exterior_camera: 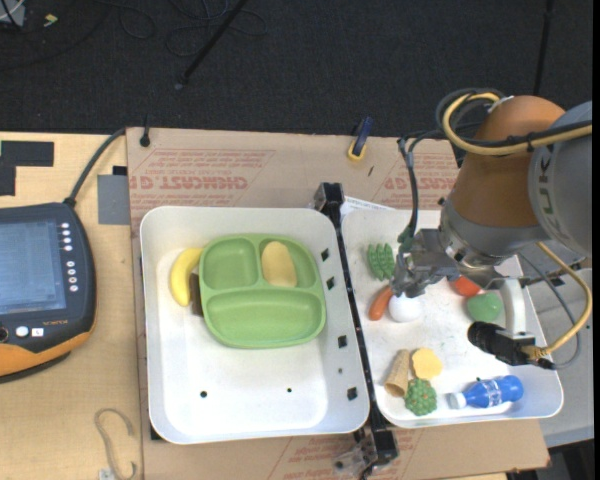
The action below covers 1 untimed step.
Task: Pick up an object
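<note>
My gripper [408, 290] reaches down into the right bin [550, 400], right above a white round object [405, 309] and beside an orange carrot [379, 304]. A green leafy toy [381, 260] lies just left of it. At the bin's front lie a waffle cone [397, 370], a yellow piece [426, 364], a green broccoli [420, 397] and a blue-and-white bottle [491, 393]. A green item [485, 306] and a red-orange piece [466, 287] sit to the gripper's right, partly hidden by the arm.
The left bin [170, 388] holds a green divided plate [260, 293] with a pale yellow item [278, 263] in one compartment, and a banana [184, 275] at the plate's left. A tablet [30, 278] lies on the bench at far left.
</note>
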Tool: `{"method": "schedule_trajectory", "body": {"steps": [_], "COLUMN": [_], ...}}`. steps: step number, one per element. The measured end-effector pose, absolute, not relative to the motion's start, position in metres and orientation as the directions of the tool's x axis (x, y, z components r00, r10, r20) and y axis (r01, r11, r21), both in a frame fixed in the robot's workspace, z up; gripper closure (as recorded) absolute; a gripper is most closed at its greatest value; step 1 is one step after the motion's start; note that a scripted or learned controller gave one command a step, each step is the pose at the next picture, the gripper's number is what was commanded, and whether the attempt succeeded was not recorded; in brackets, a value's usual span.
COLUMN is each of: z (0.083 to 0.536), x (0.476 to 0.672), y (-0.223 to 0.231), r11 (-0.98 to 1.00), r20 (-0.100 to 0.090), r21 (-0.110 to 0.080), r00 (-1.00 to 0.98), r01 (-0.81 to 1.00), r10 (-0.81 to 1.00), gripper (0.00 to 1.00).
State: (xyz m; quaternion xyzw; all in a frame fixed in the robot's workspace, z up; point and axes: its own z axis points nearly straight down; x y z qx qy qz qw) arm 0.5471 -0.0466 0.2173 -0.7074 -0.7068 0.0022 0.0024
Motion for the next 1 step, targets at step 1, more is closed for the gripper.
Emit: {"method": "schedule_trajectory", "body": {"steps": [1], "z": [0.2368], "x": [0.5447], "y": [-0.0439], "r11": [0.001], "r20": [0.001], "r21": [-0.002], "r00": [-0.001], "r01": [1.0], "r10": [1.0], "gripper": [1.0]}}
